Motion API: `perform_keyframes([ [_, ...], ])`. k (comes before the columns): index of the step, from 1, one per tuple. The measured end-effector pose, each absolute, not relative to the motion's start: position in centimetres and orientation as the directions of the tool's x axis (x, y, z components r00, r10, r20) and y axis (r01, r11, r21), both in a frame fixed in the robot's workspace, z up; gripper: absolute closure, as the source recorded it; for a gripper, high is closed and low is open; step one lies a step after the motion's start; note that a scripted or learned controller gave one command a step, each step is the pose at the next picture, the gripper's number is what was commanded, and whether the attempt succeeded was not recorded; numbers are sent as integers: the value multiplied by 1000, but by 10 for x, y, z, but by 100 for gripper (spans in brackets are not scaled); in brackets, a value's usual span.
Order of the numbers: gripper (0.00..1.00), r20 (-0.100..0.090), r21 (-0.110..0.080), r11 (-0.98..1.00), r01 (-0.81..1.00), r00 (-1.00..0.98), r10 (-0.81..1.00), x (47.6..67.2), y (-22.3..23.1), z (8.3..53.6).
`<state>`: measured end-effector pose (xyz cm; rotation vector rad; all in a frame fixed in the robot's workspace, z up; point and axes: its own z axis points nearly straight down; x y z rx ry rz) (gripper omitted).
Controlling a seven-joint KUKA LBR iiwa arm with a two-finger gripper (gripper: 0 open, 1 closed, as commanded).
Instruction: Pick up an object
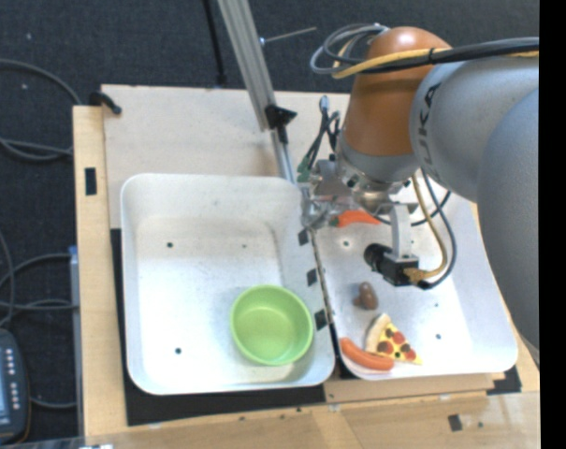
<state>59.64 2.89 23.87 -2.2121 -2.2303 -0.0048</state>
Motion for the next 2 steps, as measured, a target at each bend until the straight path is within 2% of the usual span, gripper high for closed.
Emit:
perform_keyframes([
  [1,100,1,-1,7,1000,-7,1000,588,75,231],
  [2,0,2,0,3,1000,-3,1000,588,73,231],
])
